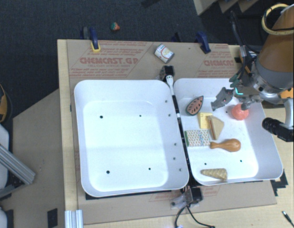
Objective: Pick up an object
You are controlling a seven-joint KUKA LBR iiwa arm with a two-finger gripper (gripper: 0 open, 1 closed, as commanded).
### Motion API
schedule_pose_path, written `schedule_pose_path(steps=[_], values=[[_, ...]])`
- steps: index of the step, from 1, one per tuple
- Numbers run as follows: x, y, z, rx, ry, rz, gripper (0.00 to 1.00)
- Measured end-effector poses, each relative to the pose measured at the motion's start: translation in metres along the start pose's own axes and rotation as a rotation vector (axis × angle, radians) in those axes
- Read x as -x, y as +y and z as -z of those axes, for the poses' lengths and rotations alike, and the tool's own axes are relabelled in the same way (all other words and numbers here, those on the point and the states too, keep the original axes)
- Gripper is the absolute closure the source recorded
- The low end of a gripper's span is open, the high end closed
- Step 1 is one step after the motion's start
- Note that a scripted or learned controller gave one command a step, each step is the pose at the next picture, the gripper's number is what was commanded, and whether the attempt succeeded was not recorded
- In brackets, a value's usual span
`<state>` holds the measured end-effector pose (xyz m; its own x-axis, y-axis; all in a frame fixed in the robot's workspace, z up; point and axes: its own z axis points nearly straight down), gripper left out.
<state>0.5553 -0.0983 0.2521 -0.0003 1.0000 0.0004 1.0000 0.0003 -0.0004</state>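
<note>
In the camera view the right bin (268,151) holds several objects. A pink rounded object (240,113) lies near its far right side. My gripper (233,101) hangs just above and slightly left of it, open, with nothing between its fingers. One fingertip (221,99) points left toward a brown-red oval piece (194,105). Further forward lie a yellow block (204,119), a tan wedge (216,126), a green-patterned pad (197,137), a wooden pear-shaped piece (227,145) and a tan cone (214,174).
The left bin (80,127) adjoins the right one along a black hinge strip (177,122). A small white box (164,53) and a black tool (168,72) sit on the board behind the bins. Blue clamps (94,38) hold the board's far edge.
</note>
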Motion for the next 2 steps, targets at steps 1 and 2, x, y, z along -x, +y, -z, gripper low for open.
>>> schedule_pose_path(steps=[1,2], values=[[0.002,0.024,-0.155,-0.004,-0.003,0.000,0.00],[-0.027,0.048,0.050,0.022,-0.002,0.004,0.00]])
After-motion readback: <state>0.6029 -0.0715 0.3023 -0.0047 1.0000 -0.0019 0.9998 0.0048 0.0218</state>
